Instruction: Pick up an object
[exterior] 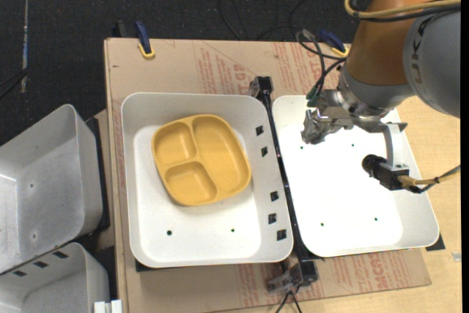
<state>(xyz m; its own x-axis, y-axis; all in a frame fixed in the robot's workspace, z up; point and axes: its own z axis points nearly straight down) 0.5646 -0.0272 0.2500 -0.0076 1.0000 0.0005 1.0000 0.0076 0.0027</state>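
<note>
Gripper [319,130] over far-left part of right bin [352,231]; finger opening not discernible, nothing seen held. Yellow divided plate [201,158] flat in left bin [198,249], well apart from gripper, across divider. Judged best: shift left over plate, descend at raised rim or partition ridge, not flat floor; close squarely, lift slowly.

The plate [201,159] was a plain mustard yellow, lying in a white bin [139,179] dotted with a few small black marks. The second bin [352,223] was white too, with black dots. The bench [212,66] was pale tan, printed with faded red lettering. The arm [418,48] was grey with an orange band, over a black floor.
</note>
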